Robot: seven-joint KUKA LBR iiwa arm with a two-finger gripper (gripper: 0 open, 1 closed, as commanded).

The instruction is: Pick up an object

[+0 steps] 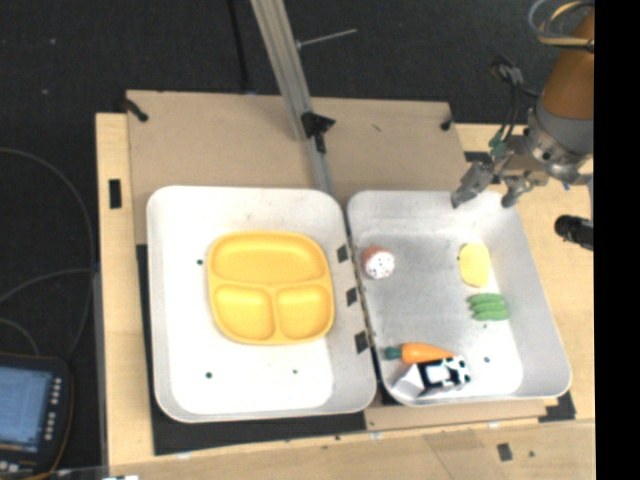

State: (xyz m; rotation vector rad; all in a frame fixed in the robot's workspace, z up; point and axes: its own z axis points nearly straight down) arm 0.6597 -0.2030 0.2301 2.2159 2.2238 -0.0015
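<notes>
The gripper (491,186) hung with fingers spread wide and empty at the right bin's (425,228) one o'clock corner, poised above the yellow lemon-like piece (474,264).

So the right white bin (520,268) has five small things in it. A little white ball with red speckles (378,263) sits close to the bin's left edge, roughly halfway down. A pale yellow lemon-shaped piece (474,264) lies near the right edge, with a green pea pod (488,307) just below it. Down along the bottom edge, an orange carrot with a green top (421,352) lies flat, touching a black-and-white blocky item (440,374) in the bottom left corner.
</notes>
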